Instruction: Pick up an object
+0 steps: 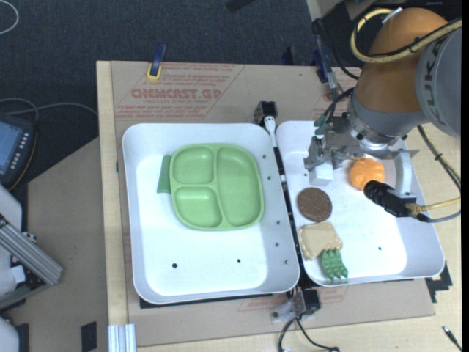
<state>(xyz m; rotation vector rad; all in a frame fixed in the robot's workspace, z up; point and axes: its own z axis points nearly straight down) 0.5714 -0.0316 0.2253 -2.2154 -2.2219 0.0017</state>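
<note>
green divided plate in left bin, brown disc, orange ball beside gripper

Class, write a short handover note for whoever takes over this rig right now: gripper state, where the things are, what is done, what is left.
Gripper: low over the right bin, far end; finger state unclear.
Right bin: orange ball beside the gripper, brown disc, tan piece, green toy.
Left bin: green divided plate.
Done: nothing seen lifted.
Left: grasp one object and raise it.
</note>
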